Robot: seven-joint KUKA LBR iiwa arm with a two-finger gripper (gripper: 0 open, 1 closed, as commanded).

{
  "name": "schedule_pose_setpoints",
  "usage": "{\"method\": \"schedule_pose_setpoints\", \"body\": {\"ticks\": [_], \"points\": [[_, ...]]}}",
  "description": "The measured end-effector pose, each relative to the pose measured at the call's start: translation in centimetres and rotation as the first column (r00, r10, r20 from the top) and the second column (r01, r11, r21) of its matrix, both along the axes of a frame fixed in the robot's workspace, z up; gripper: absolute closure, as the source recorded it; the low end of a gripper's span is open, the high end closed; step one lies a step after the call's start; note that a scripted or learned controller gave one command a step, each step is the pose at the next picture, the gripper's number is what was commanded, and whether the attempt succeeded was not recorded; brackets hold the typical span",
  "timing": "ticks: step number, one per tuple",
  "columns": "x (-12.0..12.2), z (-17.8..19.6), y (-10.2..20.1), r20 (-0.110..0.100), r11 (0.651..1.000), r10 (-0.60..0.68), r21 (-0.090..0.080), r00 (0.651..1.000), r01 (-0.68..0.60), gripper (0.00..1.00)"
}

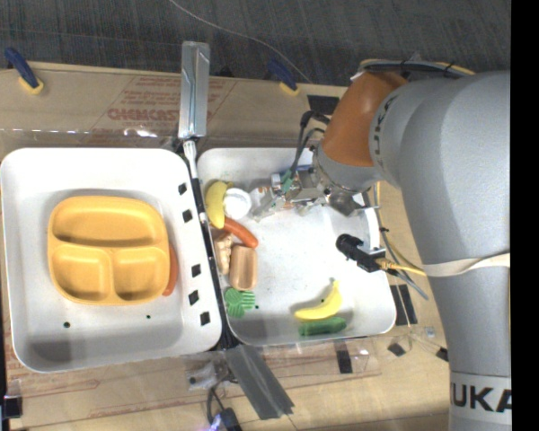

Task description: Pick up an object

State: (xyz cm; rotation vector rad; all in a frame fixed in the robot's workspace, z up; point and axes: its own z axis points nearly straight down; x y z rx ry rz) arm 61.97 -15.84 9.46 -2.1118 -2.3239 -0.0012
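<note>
Pick not yet made. Gripper (283,196) low in right bin (278,160), near white object (236,203) and banana (216,203). Grip state cannot be told; nothing visibly held. Lift remains.

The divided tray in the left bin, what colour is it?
Yellow-orange; the divided tray shows plainly in the camera view, lying in the left bin.

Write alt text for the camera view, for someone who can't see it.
A grey arm reaches from the right over the right white bin, its gripper low near toy food: two bananas, a carrot, a bread piece. The left bin holds a yellow divided tray.
</note>
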Motion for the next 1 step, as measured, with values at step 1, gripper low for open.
{"method": "schedule_pose_setpoints", "body": {"ticks": [1], "points": [[3.20, 1.16, 5.10, -0.019, 0.999, 0.038, -0.011, 0.999, -0.038, 0.00]]}}
